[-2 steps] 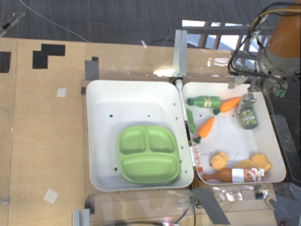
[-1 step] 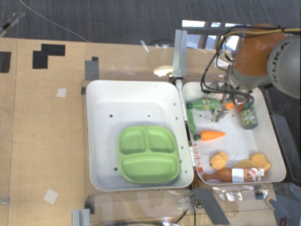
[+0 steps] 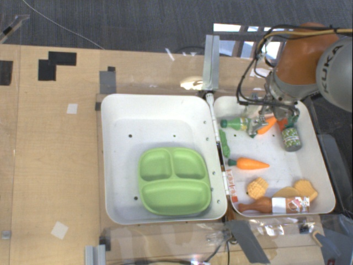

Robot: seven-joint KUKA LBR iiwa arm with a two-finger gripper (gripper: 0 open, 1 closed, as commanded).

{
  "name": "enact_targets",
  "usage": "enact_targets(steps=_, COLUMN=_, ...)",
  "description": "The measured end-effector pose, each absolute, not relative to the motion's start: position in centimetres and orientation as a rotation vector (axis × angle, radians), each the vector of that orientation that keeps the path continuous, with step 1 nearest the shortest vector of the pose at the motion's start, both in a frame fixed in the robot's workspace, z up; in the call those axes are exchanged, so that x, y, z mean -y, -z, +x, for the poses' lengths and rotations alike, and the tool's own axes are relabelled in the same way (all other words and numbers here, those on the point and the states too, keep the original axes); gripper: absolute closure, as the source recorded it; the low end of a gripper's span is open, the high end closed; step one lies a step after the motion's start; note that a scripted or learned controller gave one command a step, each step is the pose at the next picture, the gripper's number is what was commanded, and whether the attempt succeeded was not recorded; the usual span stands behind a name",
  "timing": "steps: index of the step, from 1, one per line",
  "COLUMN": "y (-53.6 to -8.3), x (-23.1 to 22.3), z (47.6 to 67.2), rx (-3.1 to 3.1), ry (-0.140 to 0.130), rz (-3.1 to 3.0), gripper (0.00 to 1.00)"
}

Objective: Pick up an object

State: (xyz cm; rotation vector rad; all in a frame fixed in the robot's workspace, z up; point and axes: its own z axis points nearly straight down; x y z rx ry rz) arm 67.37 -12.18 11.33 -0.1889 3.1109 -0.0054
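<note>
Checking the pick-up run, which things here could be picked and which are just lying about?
Job in hand:
gripper
small carrot at the gripper
large carrot
green-labelled bottle
brown bottle
biscuits

Lying about:
green divided plate
left bin

Grey arm (image 3: pixel 309 59) with orange band reaching in from the right, claw (image 3: pixel 263 121) pointed downward.

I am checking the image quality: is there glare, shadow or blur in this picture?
Camera view: light is even and soft; a bright glare patch lies on the bench behind the bins; the green plate casts hardly any shadow; the gripper area is slightly soft; small labels are unreadable.
</note>
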Motion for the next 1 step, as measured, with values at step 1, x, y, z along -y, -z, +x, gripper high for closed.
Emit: enact_targets(steps=1, y=-24.93, x=13.40, z=67.36, rx=-3.113, ry=0.007, rz=-0.103, gripper=1.00)
